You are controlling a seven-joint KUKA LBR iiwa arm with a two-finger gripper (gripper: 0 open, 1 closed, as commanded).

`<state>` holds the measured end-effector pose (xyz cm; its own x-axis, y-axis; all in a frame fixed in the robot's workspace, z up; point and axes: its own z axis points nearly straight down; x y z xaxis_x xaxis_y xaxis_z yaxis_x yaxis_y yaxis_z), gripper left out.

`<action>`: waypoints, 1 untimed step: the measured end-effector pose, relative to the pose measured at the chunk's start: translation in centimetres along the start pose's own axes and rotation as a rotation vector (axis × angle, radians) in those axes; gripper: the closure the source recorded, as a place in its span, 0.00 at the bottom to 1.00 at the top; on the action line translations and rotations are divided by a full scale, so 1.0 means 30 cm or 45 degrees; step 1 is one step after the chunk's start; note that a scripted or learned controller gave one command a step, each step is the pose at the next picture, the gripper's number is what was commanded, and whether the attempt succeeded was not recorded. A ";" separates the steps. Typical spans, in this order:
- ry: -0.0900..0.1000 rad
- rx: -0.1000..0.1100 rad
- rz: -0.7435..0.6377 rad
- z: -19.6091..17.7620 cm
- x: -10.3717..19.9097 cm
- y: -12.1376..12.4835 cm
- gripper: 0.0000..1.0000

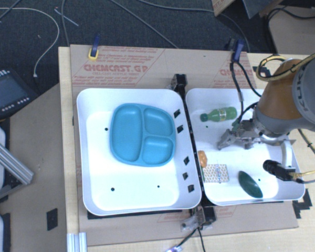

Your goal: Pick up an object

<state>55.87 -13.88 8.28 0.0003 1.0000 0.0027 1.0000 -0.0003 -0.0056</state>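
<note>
So the stuff up for grabs is all sitting in the right bin (289, 193): a green bottle (219, 114) lying on its side near the back, a dark green oval thing (250, 184) toward the front, a small speckled packet (216, 173) just left of that, and a little orange piece (202, 158) hugging the bin's left wall. The gripper (232, 138) is hanging low in the middle of that bin, just in front of the bottle, and nothing is sitting between the jaws; honestly can't tell if they're spread or closed from this angle. The left bin (89, 156) is holding a blue divided plate (143, 134). Both bins are resting on a cardboard-covered table (147, 62), with cables (37, 14) trailing over dark carpet (147, 14) behind it.
</note>
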 end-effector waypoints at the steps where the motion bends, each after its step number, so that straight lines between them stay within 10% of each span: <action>1: -0.001 -0.007 0.000 -0.045 -0.001 0.005 1.00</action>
<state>56.03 -13.90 9.62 0.0005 1.0000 0.0019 1.0000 -0.0005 -0.0002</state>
